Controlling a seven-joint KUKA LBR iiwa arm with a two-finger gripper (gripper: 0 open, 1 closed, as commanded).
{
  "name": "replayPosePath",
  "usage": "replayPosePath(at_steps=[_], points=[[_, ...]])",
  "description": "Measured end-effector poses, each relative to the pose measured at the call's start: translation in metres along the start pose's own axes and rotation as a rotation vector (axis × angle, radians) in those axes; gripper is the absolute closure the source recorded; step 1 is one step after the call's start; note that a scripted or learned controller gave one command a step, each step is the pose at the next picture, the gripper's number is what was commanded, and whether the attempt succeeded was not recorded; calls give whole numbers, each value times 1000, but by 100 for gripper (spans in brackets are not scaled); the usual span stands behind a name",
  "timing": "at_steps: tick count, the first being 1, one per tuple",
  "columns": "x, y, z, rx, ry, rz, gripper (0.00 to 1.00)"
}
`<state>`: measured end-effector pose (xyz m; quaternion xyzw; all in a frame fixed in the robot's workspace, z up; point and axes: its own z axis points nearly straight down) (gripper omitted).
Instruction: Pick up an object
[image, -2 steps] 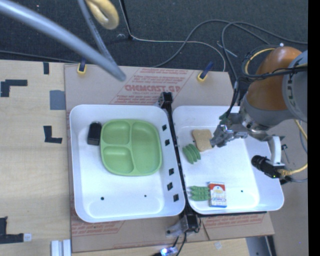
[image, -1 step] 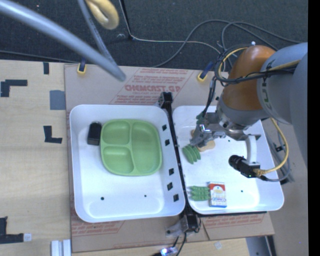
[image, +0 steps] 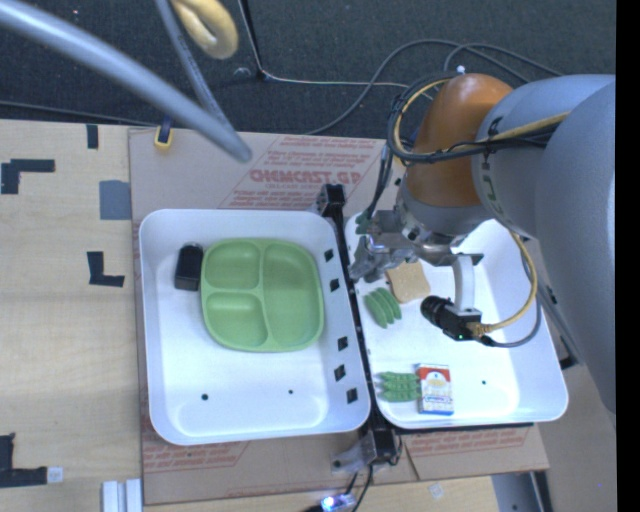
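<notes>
My gripper (image: 385, 255) hangs low over the right shallow white bin (image: 520, 395), beside the tan cracker-like square (image: 409, 282). Whether it pinches anything, I cannot tell. Bare floor lies toward the bin's near edge.

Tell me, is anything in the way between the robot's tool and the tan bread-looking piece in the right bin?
Nothing visible blocks it. The tool hangs right over the tan piece, at its upper left edge. A green leafy toy lies just below the tan piece, beside it rather than on top of it.
</notes>
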<state>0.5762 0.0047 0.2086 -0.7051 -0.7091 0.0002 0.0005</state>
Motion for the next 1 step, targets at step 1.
replayPosePath(at_steps=[1], points=[[55,4,7,1,0,-1,100]])
